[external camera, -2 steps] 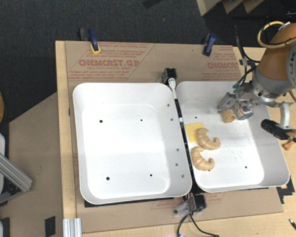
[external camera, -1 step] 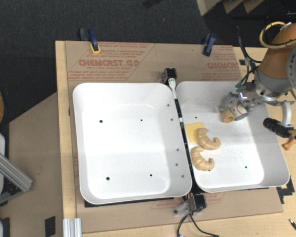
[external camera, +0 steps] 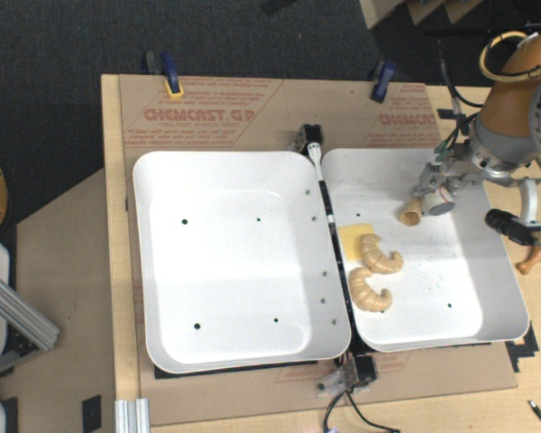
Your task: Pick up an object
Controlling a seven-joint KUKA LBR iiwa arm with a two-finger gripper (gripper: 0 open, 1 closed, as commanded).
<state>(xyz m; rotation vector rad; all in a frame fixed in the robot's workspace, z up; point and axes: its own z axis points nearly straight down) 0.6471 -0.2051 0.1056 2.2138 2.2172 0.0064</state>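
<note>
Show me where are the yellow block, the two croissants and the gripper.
yellow block (external camera: 354, 239), camera view, its top face.
upper croissant (external camera: 381, 257), camera view, its middle.
lower croissant (external camera: 371, 292), camera view, its middle.
gripper (external camera: 433, 193), camera view, between the fingertips.

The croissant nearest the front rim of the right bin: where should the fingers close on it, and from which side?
Probably straight from above, closing across the thick middle of the front croissant. It lies flat, its curved tips taper, and the other croissant sits close behind.
</note>
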